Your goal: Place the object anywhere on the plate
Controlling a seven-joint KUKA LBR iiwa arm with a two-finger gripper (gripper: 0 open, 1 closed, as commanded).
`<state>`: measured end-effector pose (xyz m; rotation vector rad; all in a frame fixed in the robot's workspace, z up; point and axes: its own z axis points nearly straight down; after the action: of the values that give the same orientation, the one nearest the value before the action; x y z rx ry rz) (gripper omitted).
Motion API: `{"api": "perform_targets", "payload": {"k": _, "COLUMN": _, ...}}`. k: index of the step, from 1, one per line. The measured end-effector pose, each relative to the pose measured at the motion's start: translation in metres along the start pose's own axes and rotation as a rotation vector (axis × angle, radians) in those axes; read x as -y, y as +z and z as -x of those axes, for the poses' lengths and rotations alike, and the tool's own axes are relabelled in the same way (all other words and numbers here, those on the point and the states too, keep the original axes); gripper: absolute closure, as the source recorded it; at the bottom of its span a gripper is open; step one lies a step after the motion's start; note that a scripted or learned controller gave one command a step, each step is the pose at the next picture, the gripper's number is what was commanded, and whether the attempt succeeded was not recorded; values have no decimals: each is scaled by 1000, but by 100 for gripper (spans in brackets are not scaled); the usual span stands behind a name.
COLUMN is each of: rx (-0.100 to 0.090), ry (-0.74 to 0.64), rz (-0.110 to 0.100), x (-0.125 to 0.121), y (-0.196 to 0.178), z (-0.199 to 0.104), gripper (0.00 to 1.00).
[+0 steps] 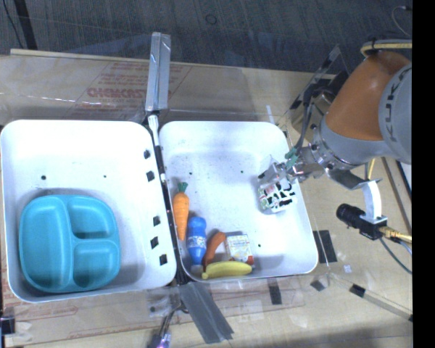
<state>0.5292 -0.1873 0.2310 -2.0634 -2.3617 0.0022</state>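
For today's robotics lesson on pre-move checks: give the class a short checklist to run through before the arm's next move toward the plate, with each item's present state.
1. Plate sits flat in the left bin, compartments free: ok.
2. Gripper is over the right bin, near its right wall: ok.
3. Object held between the fingers: cannot tell.
4. Fingers open or shut: cannot tell.
5. Carrot, blue bottle and banana lie clustered at the right bin's lower left, apart from the gripper: ok.
6. Divider between bins free of objects: ok.
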Motion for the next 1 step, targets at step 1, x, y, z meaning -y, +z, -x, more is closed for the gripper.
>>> {"api": "perform_targets", "payload": {"k": 1, "rx": 2, "ry": 143, "rz": 3, "x": -18, "y": -34, "z": -129, "gripper": 100}}
